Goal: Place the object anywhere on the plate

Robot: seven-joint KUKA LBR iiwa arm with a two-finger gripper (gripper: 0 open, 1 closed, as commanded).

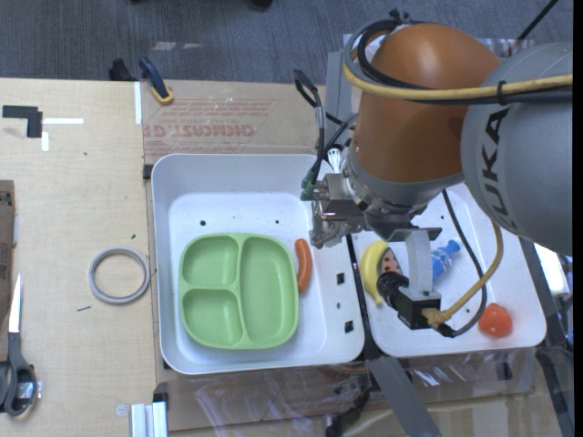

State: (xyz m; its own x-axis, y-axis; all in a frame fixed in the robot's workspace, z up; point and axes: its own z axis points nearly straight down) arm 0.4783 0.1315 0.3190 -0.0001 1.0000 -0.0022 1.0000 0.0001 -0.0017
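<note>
Bench (73, 208) is pale wood; a tape ring (119, 275) lies on it left of the 2 bins, scissors (16, 371) at the far left edge. Left bin (173, 208) holds a green plate (240, 290) with 3 compartments. Just right of the plate, touching its rim, lies an orange carrot (303, 264), long axis running top to bottom of the view, slightly curved. Gripper (330, 215) hangs above the bin divider; cannot tell its state. Right bin (528, 330) holds a banana (372, 271), a blue item (444, 259) and an orange-red ball (496, 320). Grey carpet (273, 35) behind.
</note>
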